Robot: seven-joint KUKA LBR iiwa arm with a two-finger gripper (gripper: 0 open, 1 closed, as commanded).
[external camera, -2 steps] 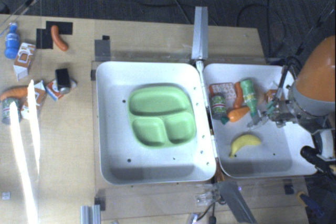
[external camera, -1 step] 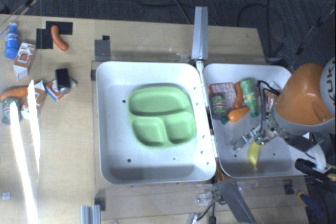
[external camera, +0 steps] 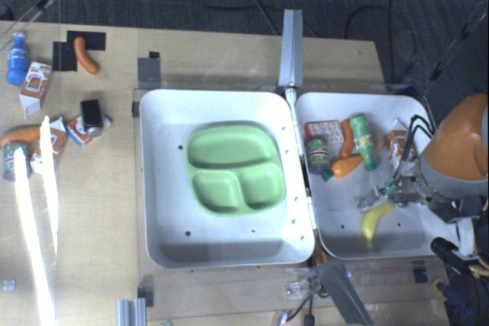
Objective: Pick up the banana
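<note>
Claw (external camera: 388, 192) at the end of the grey and orange arm (external camera: 457, 153) sits low in the right bin (external camera: 336, 237), right at the upper end of the banana (external camera: 374, 221); whether it is spread or pressed together cannot be told from this slanted view, and the fruit is not plainly seen between its tips. That banana lies on the white floor near the bin's front wall, its long axis running from upper right to lower left, the upper end under the claw and the lower tip aimed at the front rim. Behind it, toward the far wall, lie an orange carrot (external camera: 348, 165), a green bottle (external camera: 363, 140), a red-labelled can (external camera: 318, 152) and a small packet (external camera: 396, 143), all apart from the banana. The left bin (external camera: 164, 240) holds a green divided tray (external camera: 236, 166). Both bins rest on a pale wooden tabletop (external camera: 107, 187), where a blue bottle (external camera: 17, 59), a sausage (external camera: 85, 56) and small cartons lie scattered at the left; dark carpet with black cables runs beyond
</note>
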